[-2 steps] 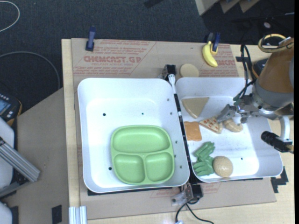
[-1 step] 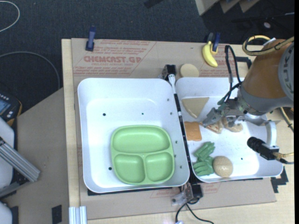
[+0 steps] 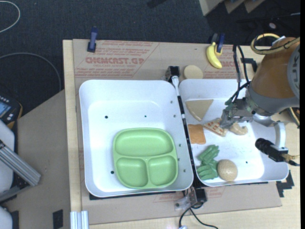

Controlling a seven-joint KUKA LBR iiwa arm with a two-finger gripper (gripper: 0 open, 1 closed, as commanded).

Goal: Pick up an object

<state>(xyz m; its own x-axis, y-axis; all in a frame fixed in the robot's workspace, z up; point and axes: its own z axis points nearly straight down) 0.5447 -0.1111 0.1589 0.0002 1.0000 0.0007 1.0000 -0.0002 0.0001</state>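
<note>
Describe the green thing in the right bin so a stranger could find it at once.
Start at the right white bin and go to its near-left corner. There lies a leafy green toy vegetable, touching a round tan ball. It alone there is green and lobed.

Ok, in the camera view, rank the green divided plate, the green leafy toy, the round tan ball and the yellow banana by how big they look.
Largest to smallest as they appear:
1. green divided plate, by far
2. green leafy toy
3. round tan ball and yellow banana: too close to rank, and the banana lies farther from the camera.
</note>
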